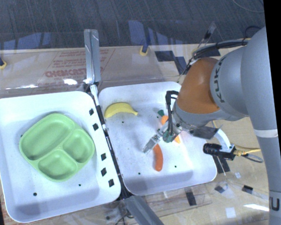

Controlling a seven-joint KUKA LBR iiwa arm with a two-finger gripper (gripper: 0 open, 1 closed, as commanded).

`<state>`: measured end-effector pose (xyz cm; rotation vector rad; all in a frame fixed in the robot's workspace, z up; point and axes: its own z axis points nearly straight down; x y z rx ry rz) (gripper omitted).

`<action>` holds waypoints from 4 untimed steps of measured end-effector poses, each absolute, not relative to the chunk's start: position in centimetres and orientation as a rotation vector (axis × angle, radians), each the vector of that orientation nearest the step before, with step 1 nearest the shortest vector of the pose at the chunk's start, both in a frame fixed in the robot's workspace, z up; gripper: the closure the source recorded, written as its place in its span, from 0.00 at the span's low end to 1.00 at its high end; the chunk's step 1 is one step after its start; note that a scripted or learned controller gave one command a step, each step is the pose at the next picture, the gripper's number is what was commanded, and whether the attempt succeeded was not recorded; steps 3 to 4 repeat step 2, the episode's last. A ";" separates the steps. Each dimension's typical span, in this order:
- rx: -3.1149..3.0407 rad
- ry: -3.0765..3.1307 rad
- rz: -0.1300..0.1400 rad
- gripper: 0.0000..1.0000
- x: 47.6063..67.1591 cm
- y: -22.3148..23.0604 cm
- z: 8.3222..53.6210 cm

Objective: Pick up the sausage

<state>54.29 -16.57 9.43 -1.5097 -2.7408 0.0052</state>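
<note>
Seen from above at a slant, two shallow white bins sat side by side on a bench. Nearest the bottom of the view, in the right bin (138, 183), an orange sausage (158, 158) lay roughly upright on the floor, alone and not held. Just above it, the gripper (156, 140) hung low over the same bin, its metal tip close to the sausage's upper end; whether they touched could not be told. Whether the jaws were open or closed could not be told either, and nothing was visibly held between them. The grey arm (242, 80) with its orange band reached in from the right. In the left bin (14, 199) rested a green divided plate (57, 145) with three compartments. Farther back in the right bin lay a yellow banana (120, 110), near the bin's left wall and well apart from the sausage.
</note>
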 end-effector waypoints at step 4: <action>-1.569 -2.703 0.007 1.00 49.0 -13.6 9.4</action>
